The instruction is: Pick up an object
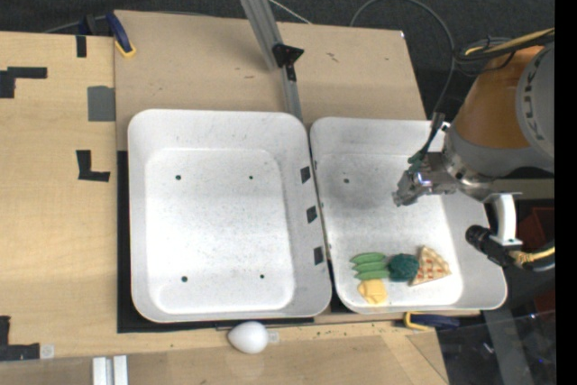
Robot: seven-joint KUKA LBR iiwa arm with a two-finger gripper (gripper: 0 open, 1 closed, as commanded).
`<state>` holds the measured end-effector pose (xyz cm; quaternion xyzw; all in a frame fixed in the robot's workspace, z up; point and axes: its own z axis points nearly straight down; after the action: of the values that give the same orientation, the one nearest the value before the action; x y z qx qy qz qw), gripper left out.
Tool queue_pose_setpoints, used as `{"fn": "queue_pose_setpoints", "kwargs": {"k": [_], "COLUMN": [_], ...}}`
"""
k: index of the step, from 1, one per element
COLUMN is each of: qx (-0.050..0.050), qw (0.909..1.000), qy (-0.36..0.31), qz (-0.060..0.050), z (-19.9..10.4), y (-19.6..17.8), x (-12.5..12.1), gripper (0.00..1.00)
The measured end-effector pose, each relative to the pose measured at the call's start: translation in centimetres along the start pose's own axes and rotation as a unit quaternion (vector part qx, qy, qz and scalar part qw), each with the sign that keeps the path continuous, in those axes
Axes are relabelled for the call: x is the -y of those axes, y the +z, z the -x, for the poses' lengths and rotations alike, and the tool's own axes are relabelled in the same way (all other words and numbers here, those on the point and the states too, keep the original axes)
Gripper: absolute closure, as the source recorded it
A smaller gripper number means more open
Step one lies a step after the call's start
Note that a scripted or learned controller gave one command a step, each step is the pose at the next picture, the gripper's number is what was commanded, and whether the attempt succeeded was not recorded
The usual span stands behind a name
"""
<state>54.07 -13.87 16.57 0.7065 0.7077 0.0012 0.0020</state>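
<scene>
My gripper [408, 191] hangs over the middle-right of the right bin [361, 149], above its speckled floor. Along the bin's near edge lie several small toy foods: a green pea pod [367, 263], a dark green broccoli-like piece [402, 266], a pizza slice [433, 267] and a yellow piece [372, 289]. The gripper stands well above and behind them, not touching any. I see nothing between its fingers.
The left bin [162, 140] lies beside the right one. A white egg-shaped object [248, 337] rests on the bench in front of the left bin. A grey metal pole [257, 0] slants in from the top. The arm's orange band [491, 108] fills the right side.
</scene>
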Motion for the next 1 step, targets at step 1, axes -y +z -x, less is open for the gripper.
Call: {"fn": "queue_pose_setpoints", "kwargs": {"k": [1], "qx": [0.0], "qw": [1.0], "qy": [0.0], "qz": [0.001], "z": [-0.37], "y": [-6.17], "x": [-0.66], "gripper": [1.0]}}
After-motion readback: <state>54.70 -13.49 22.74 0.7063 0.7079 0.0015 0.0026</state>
